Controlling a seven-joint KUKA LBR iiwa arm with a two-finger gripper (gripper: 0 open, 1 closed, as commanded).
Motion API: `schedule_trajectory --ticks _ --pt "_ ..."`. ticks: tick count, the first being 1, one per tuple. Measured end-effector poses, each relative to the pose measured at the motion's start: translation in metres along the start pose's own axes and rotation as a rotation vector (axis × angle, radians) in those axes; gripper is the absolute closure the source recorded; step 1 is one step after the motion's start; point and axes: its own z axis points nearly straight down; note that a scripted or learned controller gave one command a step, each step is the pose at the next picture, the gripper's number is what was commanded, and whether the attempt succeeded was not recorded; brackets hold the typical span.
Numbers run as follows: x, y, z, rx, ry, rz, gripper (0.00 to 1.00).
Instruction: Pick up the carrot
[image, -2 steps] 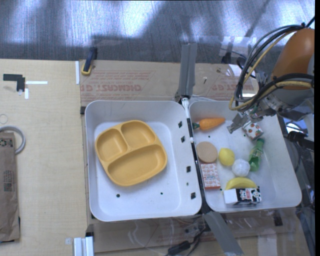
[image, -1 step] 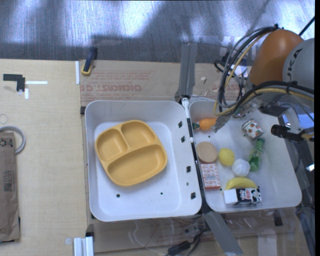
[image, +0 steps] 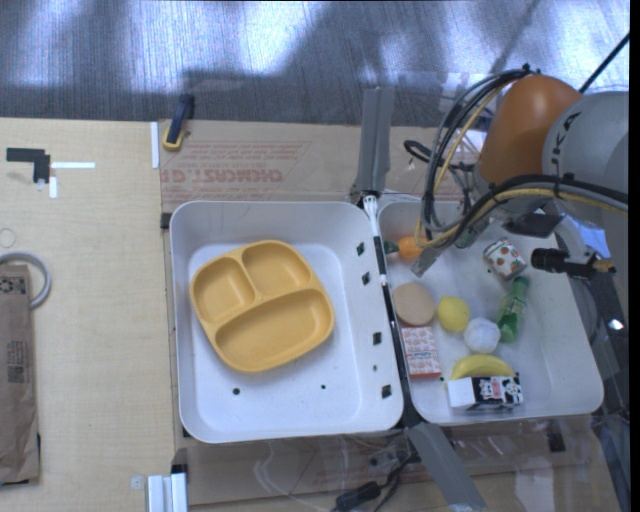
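Carrot (image: 408, 246) lies in the right bin (image: 585, 385), in its upper left corner, close against the wall shared with the left bin. Claw (image: 428, 258) sits just to the carrot's right, its grey tip slanting down toward it, touching or nearly so. Long axis of carrot cannot be read; only a small orange patch shows. Claw's opening: cannot tell from this angle. Nothing is visibly gripped.

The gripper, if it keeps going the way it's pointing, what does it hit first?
Most likely the carrot. The gripper points toward the upper left corner of the right bin, where the orange carrot lies just ahead of it. Its height above the carrot is unclear.
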Motion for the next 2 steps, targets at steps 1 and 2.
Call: schedule_trajectory --ticks 1,2 --pt "-0.002 0.001 -0.010 -0.007 -0.009 0.002 1.00" --pt "0.085 0.042 -0.096 -0.004 0.000 -0.115 1.00"
